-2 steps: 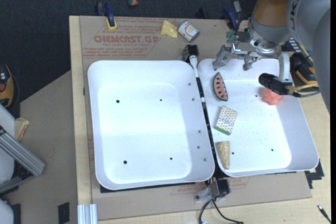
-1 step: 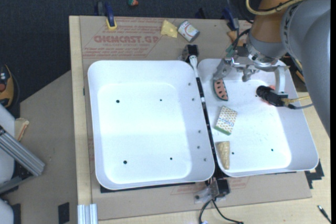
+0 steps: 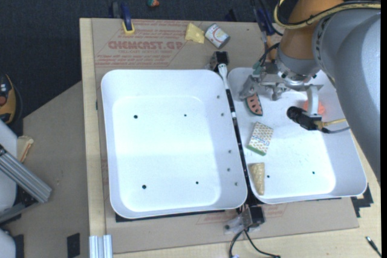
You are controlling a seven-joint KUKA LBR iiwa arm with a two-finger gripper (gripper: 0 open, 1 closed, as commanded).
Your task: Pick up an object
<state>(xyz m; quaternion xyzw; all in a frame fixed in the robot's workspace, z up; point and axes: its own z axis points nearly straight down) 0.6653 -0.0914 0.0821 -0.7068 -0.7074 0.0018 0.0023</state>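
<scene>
Lettering first: red print on the brown cardboard sheet (image 3: 151, 45) under the bins reads roughly "CHEMCAST G.P"; I can't make out the rest.

Camera view, containers. I see two shallow white plastic bins with rounded corners, side by side. The left white bin (image 3: 169, 139) has a smooth floor with a few small dark dots. The right white bin (image 3: 320, 178) holds four things: a red wedge with dark specks, shaped like a watermelon slice (image 3: 255, 104), near the top left corner; a small green-and-white patterned rectangular block (image 3: 260, 137) just below it; a pale yellow ridged cone-like piece (image 3: 258, 177) against the left wall; and a small orange-red item (image 3: 316, 107), partly hidden by the arm.

The metal two-finger gripper (image 3: 261, 90) sits low at the right bin's upper left, its tip just above the red wedge; I cannot tell whether the jaws are spread or pressed together, or whether they touch it.

On the cardboard behind the bins lie a yellow crumpled piece (image 3: 195, 33) and a small white-and-grey box-like object (image 3: 217, 36).
</scene>
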